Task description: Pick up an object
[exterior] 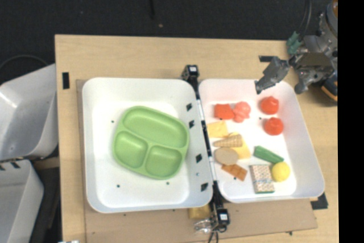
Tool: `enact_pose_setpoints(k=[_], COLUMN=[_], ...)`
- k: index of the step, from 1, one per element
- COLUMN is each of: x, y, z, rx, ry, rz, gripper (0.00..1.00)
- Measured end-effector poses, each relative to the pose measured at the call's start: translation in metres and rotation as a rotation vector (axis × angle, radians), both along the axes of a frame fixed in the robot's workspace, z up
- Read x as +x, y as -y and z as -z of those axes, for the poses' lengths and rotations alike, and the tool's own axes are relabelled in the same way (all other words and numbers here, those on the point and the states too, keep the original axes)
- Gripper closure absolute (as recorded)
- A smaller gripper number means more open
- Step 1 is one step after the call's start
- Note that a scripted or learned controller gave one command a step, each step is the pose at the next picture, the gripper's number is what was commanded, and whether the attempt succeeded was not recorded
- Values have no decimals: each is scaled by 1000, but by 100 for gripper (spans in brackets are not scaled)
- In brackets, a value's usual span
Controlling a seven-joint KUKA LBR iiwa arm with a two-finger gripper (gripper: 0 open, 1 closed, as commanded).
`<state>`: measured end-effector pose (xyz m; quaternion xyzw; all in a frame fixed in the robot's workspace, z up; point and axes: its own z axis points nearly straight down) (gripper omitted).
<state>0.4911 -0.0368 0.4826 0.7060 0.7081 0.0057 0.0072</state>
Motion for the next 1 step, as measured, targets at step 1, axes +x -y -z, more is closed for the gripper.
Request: enact_pose_setpoints(k=[1], x=[0], y=[0], z=[0], rx=[-2], ry=[-19], rz=[-10], gripper=[100])
